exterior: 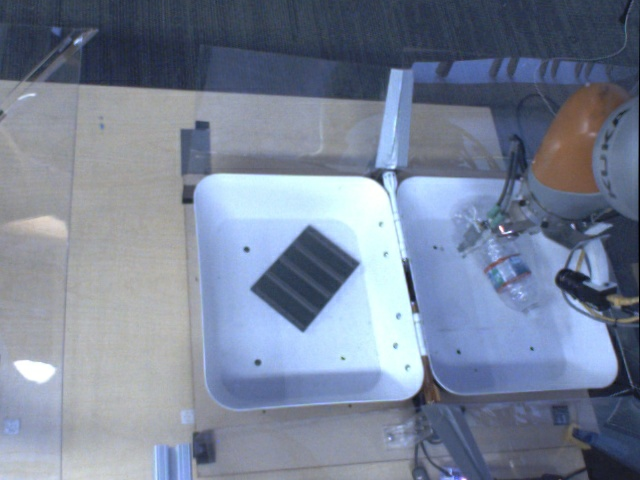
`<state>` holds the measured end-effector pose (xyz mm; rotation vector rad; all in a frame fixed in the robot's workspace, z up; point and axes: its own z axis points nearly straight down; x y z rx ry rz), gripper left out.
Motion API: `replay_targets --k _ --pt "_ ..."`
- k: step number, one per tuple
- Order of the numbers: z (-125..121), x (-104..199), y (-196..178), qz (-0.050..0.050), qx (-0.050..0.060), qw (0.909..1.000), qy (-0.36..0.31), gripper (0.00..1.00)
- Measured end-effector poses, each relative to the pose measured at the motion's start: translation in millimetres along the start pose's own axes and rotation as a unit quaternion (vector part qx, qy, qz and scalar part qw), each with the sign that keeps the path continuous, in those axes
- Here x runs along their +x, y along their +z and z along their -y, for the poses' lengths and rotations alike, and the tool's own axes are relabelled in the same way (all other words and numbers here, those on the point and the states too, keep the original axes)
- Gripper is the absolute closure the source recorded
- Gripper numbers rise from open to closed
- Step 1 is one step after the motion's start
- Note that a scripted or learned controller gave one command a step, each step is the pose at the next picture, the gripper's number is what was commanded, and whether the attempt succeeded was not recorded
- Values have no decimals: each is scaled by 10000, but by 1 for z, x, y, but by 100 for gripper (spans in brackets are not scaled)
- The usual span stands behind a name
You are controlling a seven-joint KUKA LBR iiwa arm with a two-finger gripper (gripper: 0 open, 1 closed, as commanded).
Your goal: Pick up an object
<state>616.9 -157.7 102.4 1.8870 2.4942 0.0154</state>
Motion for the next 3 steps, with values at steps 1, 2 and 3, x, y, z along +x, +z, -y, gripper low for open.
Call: replay_targets --k 1,2,3 --pt "0 0 0 0 1 10000 0 0" --pt "1 7 9 30 -14 9999 -113 0" --pt "-2 8 -4 33 -49 9999 -124 100"
